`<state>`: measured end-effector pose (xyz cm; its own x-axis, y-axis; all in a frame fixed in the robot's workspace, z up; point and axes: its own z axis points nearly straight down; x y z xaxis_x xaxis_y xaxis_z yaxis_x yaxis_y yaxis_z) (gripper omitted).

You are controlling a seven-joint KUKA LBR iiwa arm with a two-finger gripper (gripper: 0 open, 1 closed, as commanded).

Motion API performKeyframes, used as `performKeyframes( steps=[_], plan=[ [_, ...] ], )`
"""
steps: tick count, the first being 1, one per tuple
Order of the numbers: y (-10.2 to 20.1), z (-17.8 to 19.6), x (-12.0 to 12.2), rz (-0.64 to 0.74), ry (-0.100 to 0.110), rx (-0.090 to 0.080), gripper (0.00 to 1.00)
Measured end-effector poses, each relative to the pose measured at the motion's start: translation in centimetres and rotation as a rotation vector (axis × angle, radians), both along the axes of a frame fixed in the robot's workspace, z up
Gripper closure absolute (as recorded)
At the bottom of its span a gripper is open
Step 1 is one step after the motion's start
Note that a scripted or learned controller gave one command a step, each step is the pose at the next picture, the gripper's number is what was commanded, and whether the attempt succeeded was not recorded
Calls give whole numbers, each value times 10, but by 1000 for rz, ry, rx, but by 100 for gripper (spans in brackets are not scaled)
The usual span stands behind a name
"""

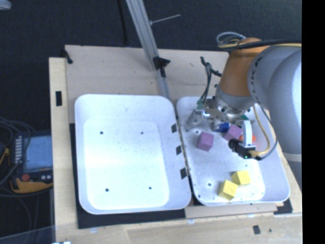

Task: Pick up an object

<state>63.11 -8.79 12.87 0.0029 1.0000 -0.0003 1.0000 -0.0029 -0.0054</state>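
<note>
Arm (264,80) — end effector (213,117) half-hidden

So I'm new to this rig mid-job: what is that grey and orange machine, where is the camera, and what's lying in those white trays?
The grey machine with the orange band is a robot arm, reaching in from the right. The one camera sits above the bench, looking down at a slant. Two shallow white bins lie side by side: the left bin and the right bin. In the right bin lie a purple block, two yellow blocks, and a second purple block partly under the wrist. The claw is low over that bin's far end; I cannot tell whether it holds anything.
</note>
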Motion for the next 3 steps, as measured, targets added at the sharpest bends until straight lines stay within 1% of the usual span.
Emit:
performKeyframes(
  steps=[1,2,3],
  plan=[
    [-1,-34,0,0,-3,-1,0],
    [-2,-20,1,-7,-10,-1,100],
    [-5,25,-3,-1,-10,0,100]
  ],
)
